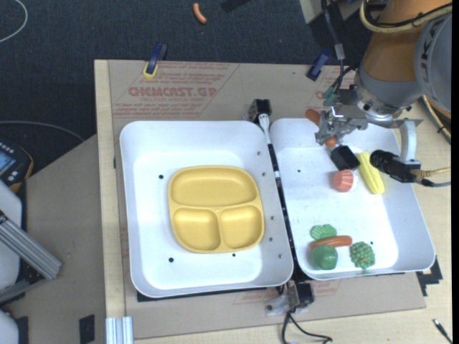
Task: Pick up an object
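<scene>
The arm [401, 41] reaches in from the right, and its claw [336, 129] hangs over the far left corner of the right bin [409, 221]. The claw's metal parts are small and cluttered from this angle, so I cannot tell whether it is open or closed, or whether anything sits in it. An orange piece [313, 115] shows just beside the claw at the bin's far edge, and another bit of orange [330, 142] lies right under it. Near the claw, toward the middle of the bin, a black block [344, 157] lies tilted, with a pink round toy [343, 180] touching its near end. A yellow corn cob [371, 173] lies just right of them. At the near side of the same bin sit a green leafy piece [323, 231], a red sausage [331, 241], a green ball [325, 256] and a green broccoli [362, 254], clustered together. The left bin [143, 213] holds a yellow divided plate [215, 208] with three compartments. Both bins rest on a cardboard-covered surface [115, 99].
</scene>
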Robot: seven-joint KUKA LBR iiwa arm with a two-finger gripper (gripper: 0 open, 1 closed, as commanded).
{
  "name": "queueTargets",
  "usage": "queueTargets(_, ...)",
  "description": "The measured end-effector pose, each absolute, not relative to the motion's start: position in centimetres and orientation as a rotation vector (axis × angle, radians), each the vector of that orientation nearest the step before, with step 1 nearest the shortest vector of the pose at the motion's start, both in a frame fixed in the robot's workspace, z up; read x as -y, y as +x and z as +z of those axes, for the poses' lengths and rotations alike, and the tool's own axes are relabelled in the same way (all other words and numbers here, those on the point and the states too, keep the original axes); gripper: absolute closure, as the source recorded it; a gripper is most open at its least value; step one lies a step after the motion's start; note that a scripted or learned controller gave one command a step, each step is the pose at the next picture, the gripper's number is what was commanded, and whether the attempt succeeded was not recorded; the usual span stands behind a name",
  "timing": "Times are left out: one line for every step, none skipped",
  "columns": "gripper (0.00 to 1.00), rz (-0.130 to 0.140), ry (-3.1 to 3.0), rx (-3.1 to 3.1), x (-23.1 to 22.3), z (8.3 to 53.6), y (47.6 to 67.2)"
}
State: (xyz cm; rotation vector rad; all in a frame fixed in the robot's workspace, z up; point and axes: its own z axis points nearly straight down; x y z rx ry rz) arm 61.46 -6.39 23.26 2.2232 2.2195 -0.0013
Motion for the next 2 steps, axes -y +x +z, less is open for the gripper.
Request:
queueTargets(1.0,-0.003,2.223,-2.223,6.44,22.44,61.2)
queueTargets(1.0,-0.003,2.222,-2.223,6.16,21.51,61.94)
